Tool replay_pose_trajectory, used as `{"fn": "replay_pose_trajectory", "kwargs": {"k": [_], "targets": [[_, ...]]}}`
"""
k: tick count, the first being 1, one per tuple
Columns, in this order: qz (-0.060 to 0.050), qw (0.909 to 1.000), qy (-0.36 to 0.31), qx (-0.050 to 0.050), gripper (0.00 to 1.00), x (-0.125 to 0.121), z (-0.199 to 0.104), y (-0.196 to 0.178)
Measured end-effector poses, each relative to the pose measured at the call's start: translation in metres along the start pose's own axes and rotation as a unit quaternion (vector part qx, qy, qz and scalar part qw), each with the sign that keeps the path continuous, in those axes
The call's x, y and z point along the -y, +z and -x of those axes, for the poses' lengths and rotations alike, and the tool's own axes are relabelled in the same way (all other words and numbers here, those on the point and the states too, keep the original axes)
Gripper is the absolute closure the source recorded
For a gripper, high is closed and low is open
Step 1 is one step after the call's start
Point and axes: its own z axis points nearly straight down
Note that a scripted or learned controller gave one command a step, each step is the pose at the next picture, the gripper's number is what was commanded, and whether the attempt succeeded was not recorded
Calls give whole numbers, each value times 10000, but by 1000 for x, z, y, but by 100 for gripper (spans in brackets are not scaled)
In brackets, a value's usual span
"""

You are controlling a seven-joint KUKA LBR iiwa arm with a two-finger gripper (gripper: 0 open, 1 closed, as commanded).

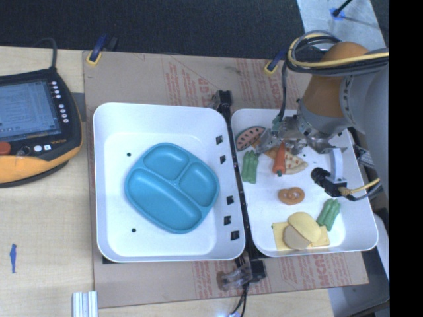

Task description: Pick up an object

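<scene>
Reaching in from the right, the arm hangs over the far end of the right bin, its gripper low above the toys there. Whether the gripper is open or closed I cannot tell (the wrist hides most of it).

Just under the gripper lies a carrot, orange-red, set nearly upright in the view, with a pizza slice touching its right side. A watermelon slice sits to the left near the bin's far left corner, and a green pepper lies just below it, close to the wall between the bins. Nothing can be seen clamped by the gripper.

Toward the middle of the bin is a pretzel. Near the front edge a cheese slice lies flat with a potato and a brown piece on top of it; a cucumber lies tilted just right of the potato.

The left bin holds a blue tray with three compartments, lying tilted in the middle. A tablet in an orange case rests on the bench well left of the bins.
</scene>
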Motion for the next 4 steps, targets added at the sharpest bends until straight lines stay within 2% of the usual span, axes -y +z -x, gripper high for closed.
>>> {"fn": "replay_pose_trajectory", "kwargs": {"k": [1,2,3,4], "targets": [[-116,9999,-14,5,0,-29,-10,2],[-9,10000,0,-12,0,49,4,0],[-40,10000,-6,-12,0,2,-13,2],[-11,10000,-4,-16,0,59,13,0]]}}
